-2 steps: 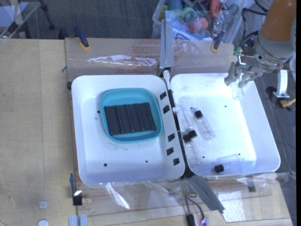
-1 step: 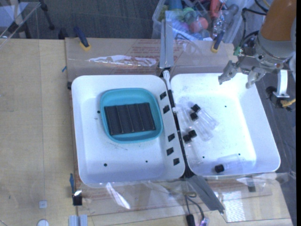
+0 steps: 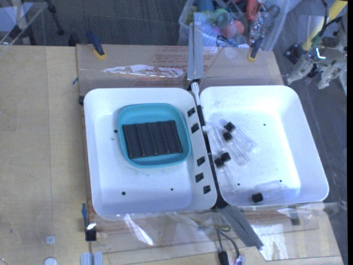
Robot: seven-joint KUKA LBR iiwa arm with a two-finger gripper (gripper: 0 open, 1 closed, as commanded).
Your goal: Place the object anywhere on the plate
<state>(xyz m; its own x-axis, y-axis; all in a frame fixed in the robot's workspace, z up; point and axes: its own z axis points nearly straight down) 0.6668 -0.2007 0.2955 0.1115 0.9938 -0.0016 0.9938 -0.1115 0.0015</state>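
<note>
A: Starting at the left, we have the shallow white plastic bin (image 3: 99, 148), and in it the teal rounded-square plate (image 3: 124, 120).

B: A dark ribbed rectangular slab (image 3: 151, 138) lies flat in the middle of that plate, inside its rim. If the slab is our object, we judge the task done.

A: And if it isn't? Past the row of small black tabs (image 3: 198, 145) along the divider, the second white bin (image 3: 298, 148) holds a loose cluster of clear plastic bottles with black caps (image 3: 234, 142), near its left wall. One more clear capped bottle (image 3: 270, 194) lies apart by the near edge.

B: Then we would take the lone bottle, since nothing crowds it. We close across its body, not the cap, because clear round plastic is likely to roll or slip.

A: We lift clear of the divider before crossing over. The slab covers most of the plate, so we release low over it or over the bare teal rim.

B: And the gripper?

A: We cannot tell whether it is open or closed. Beyond the right bin's far corner there is a pale, blurred mechanism with cables (image 3: 319, 65), too indistinct for us to read.
</note>
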